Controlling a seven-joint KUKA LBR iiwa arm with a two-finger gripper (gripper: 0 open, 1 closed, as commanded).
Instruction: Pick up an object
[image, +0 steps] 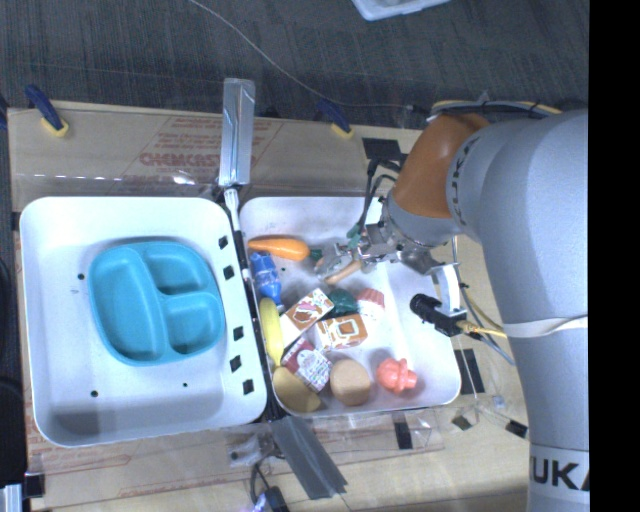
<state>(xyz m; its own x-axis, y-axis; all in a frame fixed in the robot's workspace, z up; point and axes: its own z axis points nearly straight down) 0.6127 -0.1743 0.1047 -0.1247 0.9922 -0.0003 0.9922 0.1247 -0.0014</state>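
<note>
The right bin (430, 350) holds a heap of small items. An orange carrot (278, 247) lies at its upper left, with a blue bottle (264, 274) and a yellow banana (270, 330) along the left wall. Two small printed cartons (326, 320) sit in the middle beside a dark green piece (344, 300). Along the front lie a pink toy (396, 375), a brown round lump (350, 381) and a tan piece (294, 393). My gripper (346, 260) hangs low over the bin's upper middle, just right of the carrot and above the cartons. A thin tan piece lies under its tip.
The left bin (50, 380) holds a blue divided tray (158, 300). A metal divider post (236, 130) stands between the bins at the back. The grey arm with its orange band (430, 170) covers the right bin's upper right corner. Black clips (236, 330) line the shared wall.
</note>
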